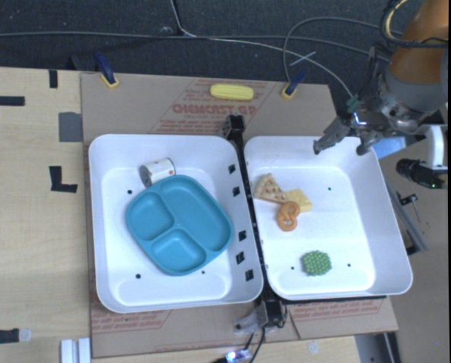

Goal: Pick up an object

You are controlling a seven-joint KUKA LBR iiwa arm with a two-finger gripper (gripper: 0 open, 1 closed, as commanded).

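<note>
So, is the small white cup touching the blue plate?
Touching. In the camera view the cup lies on its side in the left bin, its lower edge meeting the plate's upper rim without visible gap.

pale wood bench, brown cardboard sheet, dark carpet behind.

Even, fairly bright overhead light is seen; soft shadows are cast. Below the hand, the white bins are mildly washed out. Slight blur is noted throughout.
</note>
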